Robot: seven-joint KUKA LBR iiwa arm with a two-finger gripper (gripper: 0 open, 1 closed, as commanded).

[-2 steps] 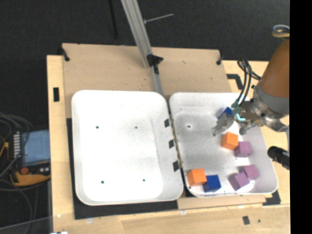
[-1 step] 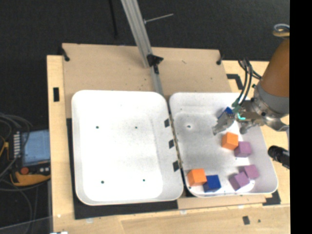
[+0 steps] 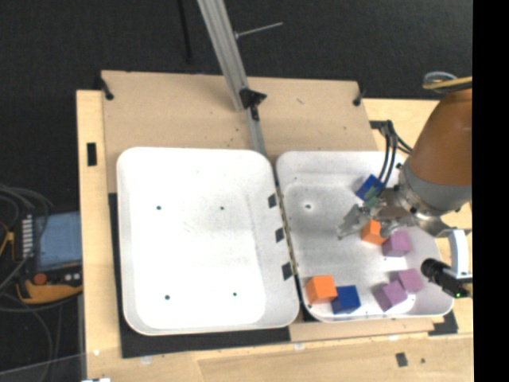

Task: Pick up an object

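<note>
Reaching into the right bin [image 3: 318,173], the gripper [image 3: 359,217] sits near its right edge; finger state cannot be determined. A small orange block [image 3: 371,231] lies just beside it, a blue block [image 3: 368,187] toward the back edge.

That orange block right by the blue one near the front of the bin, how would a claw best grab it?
Judging by its boxy shape, grip the orange block across its far and near faces, coming straight down from above. The blue block crowds its right side, so fingers would likely fit better on the two open faces.
</note>
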